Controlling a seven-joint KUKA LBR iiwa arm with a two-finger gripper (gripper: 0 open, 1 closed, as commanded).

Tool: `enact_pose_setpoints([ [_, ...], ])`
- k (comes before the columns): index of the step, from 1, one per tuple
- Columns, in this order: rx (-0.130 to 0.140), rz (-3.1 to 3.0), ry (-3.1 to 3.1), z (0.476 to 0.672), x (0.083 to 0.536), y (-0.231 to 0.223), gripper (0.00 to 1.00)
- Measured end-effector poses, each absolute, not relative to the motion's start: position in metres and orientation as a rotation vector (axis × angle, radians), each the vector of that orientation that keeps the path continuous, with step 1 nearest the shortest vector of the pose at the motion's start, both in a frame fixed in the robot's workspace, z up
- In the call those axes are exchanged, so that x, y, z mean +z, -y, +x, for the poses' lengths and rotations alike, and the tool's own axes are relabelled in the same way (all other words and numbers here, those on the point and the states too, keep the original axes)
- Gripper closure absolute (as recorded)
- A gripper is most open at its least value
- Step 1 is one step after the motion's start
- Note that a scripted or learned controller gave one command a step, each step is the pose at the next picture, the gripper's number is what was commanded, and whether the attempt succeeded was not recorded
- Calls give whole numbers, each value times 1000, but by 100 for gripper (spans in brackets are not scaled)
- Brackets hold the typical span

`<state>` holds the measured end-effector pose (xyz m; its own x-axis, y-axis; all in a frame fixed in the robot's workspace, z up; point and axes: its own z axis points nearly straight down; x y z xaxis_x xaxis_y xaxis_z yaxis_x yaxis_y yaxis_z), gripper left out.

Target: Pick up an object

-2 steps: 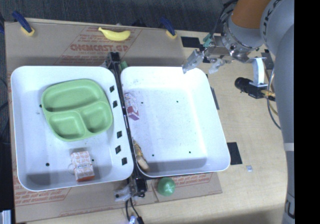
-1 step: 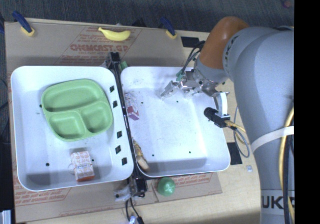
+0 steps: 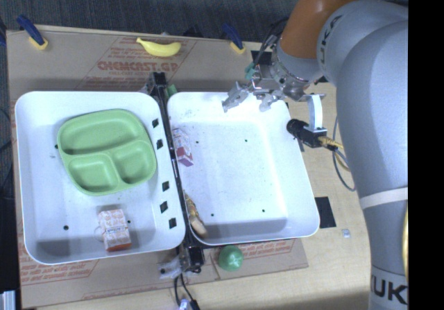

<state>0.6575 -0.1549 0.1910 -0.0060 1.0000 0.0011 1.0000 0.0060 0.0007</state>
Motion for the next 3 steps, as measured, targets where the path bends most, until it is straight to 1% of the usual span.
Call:
enact_pose_setpoints([
  [1, 5, -2214, 2224, 538, 92, 206, 0],
  [2, 0, -2216, 2226, 561, 155, 207, 0],
  [3, 0, -2215, 2226, 584, 183, 211, 0],
])
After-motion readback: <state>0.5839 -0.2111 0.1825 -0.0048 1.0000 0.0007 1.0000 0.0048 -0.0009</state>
